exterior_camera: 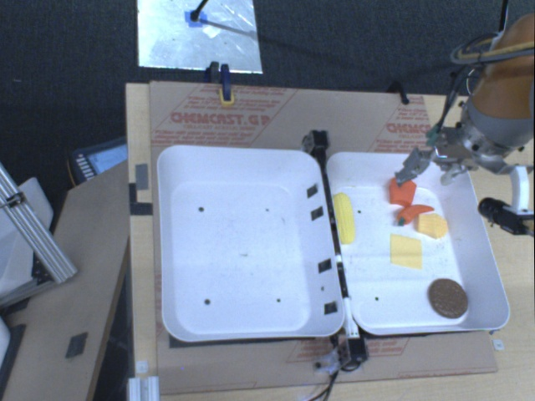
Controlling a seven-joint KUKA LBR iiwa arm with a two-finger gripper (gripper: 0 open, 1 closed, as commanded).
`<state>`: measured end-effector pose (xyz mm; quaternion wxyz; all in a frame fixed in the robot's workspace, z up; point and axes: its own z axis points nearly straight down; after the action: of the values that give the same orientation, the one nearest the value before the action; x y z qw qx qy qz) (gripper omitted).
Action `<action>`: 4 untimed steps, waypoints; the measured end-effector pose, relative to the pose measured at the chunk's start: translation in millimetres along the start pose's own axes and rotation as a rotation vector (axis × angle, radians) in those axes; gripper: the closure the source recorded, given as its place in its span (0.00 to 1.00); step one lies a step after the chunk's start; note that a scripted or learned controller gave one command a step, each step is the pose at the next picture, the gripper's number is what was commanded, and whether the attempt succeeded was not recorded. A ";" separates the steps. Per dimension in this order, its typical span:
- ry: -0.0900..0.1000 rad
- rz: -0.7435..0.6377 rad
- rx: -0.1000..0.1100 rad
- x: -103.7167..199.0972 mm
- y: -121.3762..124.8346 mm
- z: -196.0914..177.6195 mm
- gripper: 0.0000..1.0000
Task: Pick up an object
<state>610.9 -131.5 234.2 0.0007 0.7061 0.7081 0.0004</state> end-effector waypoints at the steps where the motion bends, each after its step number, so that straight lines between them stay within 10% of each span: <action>1: -0.003 -0.005 -0.017 9.4 43.4 -127.5 0.00; 3: -0.003 0.005 -0.003 -77.5 11.9 -174.8 0.00; 4: -0.002 0.004 -0.006 -75.8 -71.8 -258.9 0.00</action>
<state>538.8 -207.4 493.0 0.0036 0.7077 0.7065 0.0018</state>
